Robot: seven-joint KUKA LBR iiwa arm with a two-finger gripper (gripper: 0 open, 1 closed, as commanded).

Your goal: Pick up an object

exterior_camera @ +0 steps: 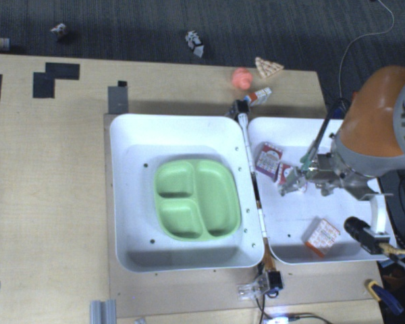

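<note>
My gripper (293, 180) hangs low over the middle of the right bin (351, 130), reaching in from the right below the orange-banded arm. A small crumpled silvery thing (287, 183) shows right at its tip; I cannot make out whether it is held. Just left of the tip a red and white packet (268, 159) lies on the bin floor. Near the bin's front wall an orange and white box (322, 235) lies apart from the gripper.
The left bin (131, 147) holds a green divided plate (196, 198). Behind the bins, a pink ball (241, 78), a triangular toy (268, 67) and a small red and white tube (258, 97) sit on the bench.
</note>
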